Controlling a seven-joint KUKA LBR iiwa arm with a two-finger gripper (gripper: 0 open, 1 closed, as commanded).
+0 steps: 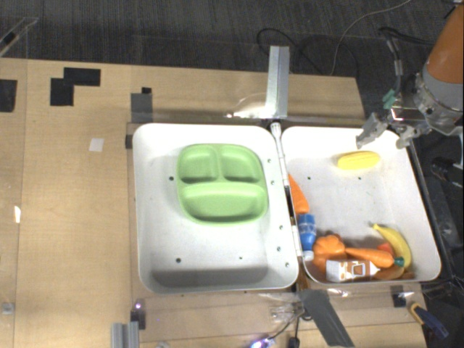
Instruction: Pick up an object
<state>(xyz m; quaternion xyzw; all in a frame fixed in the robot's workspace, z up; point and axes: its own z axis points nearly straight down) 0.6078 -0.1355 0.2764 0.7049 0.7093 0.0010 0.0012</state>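
My gripper (pixel 386 135) hangs over the far right corner of the right bin (pixel 341 194), open, with nothing between its fingers. Just below and left of it lies a yellow oblong object (pixel 358 161) on the bin floor, apart from the fingertips. At the bin's near end is a pile: a banana (pixel 396 243), an orange fruit (pixel 330 246), a carrot (pixel 371 254) and a small white carton (pixel 346 270). An orange and blue bottle-like object (pixel 300 210) lies along the bin's left wall.
A green divided plate (pixel 221 182) sits in the left bin (pixel 156 216). A metal post (pixel 278 82) stands behind the wall between the bins. Cables run over the dark floor at the back right.
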